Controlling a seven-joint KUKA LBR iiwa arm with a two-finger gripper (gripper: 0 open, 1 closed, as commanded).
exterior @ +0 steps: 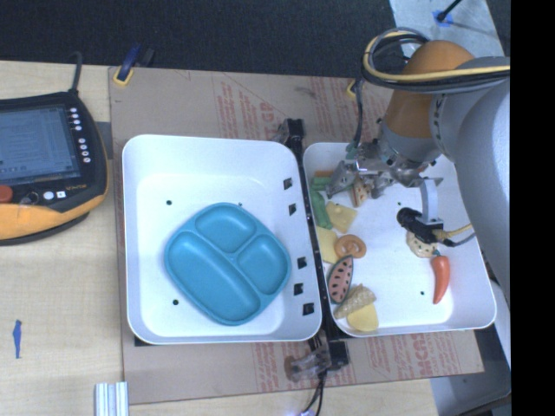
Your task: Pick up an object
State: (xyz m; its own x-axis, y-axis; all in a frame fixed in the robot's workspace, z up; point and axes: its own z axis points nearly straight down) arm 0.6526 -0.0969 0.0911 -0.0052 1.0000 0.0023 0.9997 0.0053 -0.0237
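Looking into the right-hand shallow white bin [464, 315], we found the toy food the arm could take: a red-orange plastic chilli pepper [441, 279] near that bin's right wall, a round tan pretzel-like piece [350, 247] and an oval watermelon slice [340, 278] along its left wall, yellow wedges [362, 307] towards its near-left corner. The metal two-finger gripper [371, 178] hung low over that bin's far-left part; we could not tell how its jaws stood. Left of that bin, the second white bin [147, 172] held a blue divided plastic plate [227, 263].
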